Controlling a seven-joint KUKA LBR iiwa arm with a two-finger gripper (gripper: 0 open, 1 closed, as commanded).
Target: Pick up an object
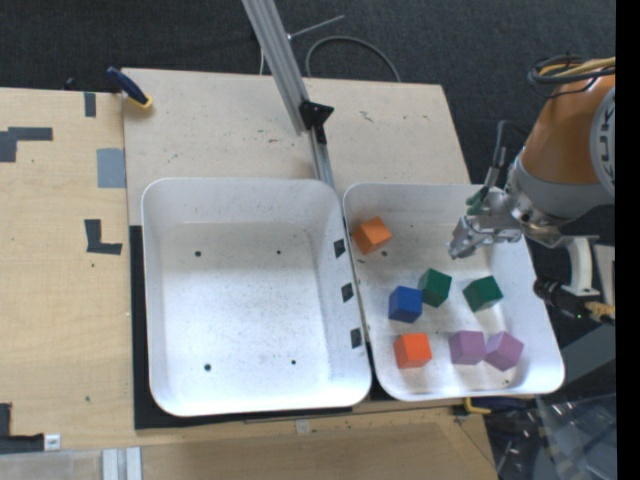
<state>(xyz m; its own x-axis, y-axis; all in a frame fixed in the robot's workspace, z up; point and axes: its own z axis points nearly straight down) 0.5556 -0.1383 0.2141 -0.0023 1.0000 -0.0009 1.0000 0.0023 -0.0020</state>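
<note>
Camera view: claw, grip state unclear, hangs near right bin's far-right rim, blocks apart.

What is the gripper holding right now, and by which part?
Nothing is seen held. The gripper hovers over the right bin, apart from every cube; the nearest, a green cube, sits below it in the view.

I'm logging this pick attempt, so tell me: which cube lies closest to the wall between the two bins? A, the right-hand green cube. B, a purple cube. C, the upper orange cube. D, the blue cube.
C: the upper orange cube sits just beside the dividing wall of the right bin, while the other cubes lie further right.
</note>
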